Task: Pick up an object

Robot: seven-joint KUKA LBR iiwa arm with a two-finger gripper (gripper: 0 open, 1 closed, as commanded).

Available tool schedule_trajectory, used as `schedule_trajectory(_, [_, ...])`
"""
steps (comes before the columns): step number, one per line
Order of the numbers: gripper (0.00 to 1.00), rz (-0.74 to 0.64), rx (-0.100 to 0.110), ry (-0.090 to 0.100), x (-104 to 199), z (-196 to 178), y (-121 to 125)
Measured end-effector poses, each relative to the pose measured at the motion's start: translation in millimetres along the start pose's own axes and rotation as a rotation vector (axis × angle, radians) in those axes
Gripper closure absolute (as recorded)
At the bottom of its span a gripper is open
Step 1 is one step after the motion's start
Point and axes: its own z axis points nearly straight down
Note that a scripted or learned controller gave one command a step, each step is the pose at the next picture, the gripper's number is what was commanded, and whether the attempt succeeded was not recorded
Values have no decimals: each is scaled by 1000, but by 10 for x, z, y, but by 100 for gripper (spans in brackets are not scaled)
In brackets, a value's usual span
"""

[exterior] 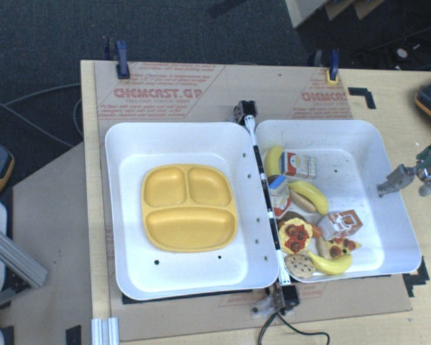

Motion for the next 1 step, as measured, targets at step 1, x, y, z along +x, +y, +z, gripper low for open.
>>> schedule_trajectory(1, [0, -5, 10, 6, 497, 1088, 132])
